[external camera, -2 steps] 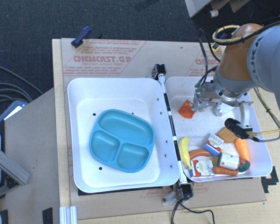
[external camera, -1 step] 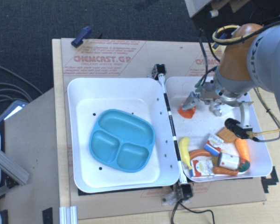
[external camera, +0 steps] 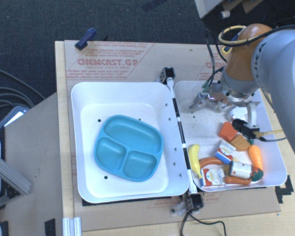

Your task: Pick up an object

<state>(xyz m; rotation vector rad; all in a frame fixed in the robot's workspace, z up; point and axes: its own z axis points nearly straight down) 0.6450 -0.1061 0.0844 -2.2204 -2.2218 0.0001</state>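
My gripper (external camera: pixel 211 109) hangs low over the far part of the right bin (external camera: pixel 275 178), open, with nothing between its fingers. It is above bare bin floor, apart from the toys. The objects lie in the near half of that bin: an orange block (external camera: pixel 228 131), a tan piece (external camera: pixel 240 142), a carrot (external camera: pixel 256 156), a yellow banana (external camera: pixel 194 160), a white and red packet (external camera: pixel 214 175), a small white box (external camera: pixel 240 169) and a blue and white piece (external camera: pixel 225 156). The orange block is the nearest to the gripper, just below and right of it.
The left bin (external camera: pixel 83 146) holds a blue three-compartment plate (external camera: pixel 129 148). A black divider rail (external camera: pixel 178 127) runs between the bins. The grey arm and its orange band (external camera: pixel 246 53) cover the right bin's far right corner. A blue clip (external camera: pixel 85 38) lies on the cardboard beyond the bins.
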